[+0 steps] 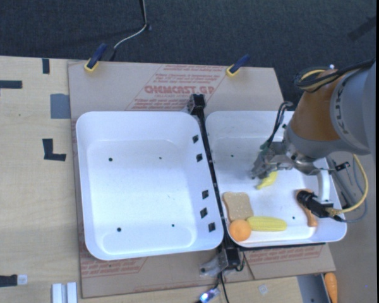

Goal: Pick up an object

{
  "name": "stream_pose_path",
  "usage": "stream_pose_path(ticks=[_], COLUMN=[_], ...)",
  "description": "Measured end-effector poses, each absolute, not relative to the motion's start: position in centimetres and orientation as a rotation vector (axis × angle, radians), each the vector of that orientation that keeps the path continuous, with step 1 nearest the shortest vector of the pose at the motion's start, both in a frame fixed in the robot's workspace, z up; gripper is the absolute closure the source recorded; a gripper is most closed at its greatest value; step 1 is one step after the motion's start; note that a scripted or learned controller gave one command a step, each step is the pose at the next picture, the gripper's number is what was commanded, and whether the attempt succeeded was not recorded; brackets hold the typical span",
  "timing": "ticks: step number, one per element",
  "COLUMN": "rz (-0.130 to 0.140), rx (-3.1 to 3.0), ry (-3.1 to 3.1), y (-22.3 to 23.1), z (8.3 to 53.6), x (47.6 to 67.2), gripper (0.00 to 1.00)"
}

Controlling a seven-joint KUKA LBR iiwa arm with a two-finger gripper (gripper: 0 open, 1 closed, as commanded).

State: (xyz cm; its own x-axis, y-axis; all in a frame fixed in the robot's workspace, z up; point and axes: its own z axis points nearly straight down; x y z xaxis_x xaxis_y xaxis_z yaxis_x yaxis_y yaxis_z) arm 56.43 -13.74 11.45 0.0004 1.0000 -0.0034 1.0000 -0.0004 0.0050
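My gripper is down inside the right bin, near its middle. A small yellow piece lies right under the gripper's tip and touches it or nearly so. Toward the bin's front left lie a tan slice of bread, an orange ball and a yellow corn cob. An orange carrot-like piece rests at the front right, partly hidden by the arm.
The left bin stands beside the right one, with a black divider strip between them. Both sit on a cardboard sheet held by two clamps. The arm's bulk covers the right bin's right side.
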Motion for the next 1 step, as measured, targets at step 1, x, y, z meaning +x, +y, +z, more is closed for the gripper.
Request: stream_pose_path(ticks=[1], rz=[0.002], rx=[2.217], ry=[2.218], y=[-13.68], z=[12.41], x=[56.44], gripper=[1.00])
